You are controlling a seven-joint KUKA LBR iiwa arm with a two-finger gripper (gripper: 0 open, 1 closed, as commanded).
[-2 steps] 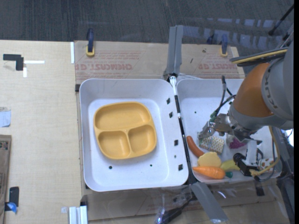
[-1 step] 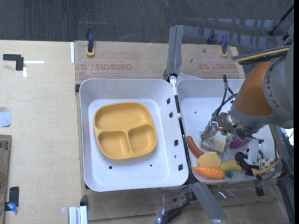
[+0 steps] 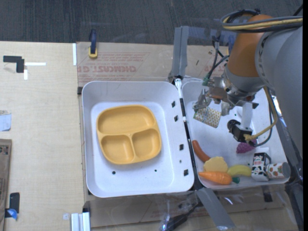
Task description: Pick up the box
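A yellow divided tray (image 3: 129, 139) is held in the left bin (image 3: 91, 129), toy food (image 3: 216, 171) in the right bin (image 3: 192, 91) on the wooden desk (image 3: 38, 129), and a patterned box (image 3: 208, 116) is gripped between the end effector (image 3: 210, 106) fingers.

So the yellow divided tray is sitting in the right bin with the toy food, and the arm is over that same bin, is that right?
Not quite. In the camera view the yellow divided tray sits in the left bin, not the right one. The rest holds: the toy food, such as the carrot, lies in the right bin, and the arm's gripper is over that bin.
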